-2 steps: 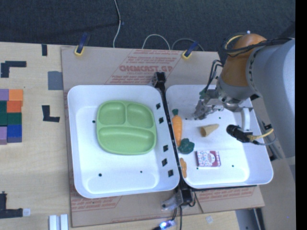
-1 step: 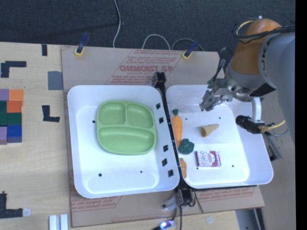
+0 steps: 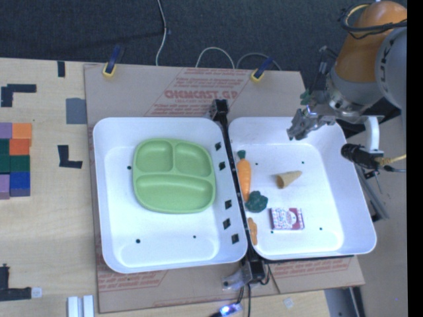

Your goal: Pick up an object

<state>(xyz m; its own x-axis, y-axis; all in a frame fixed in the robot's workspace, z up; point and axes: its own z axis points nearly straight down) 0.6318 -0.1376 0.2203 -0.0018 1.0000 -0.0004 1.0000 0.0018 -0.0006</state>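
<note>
Two bins side by side on the table [image 3: 46,243], divided plate [image 3: 174,176] in the left bin [image 3: 112,243], right bin [image 3: 344,236] holding carrot [image 3: 244,176] at nine o'clock, cone [image 3: 288,178] at centre, broccoli [image 3: 256,202] and carton [image 3: 287,218] toward six.

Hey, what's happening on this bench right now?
A grey robot arm with an orange band reaches in from the right, its gripper above the far edge of the right bin, with nothing visibly held. That bin holds a toy carrot, a green piece, a small orange piece, a cone and a pink carton, all lying loose. The left bin holds a green divided plate. Nothing has been picked up yet.
</note>
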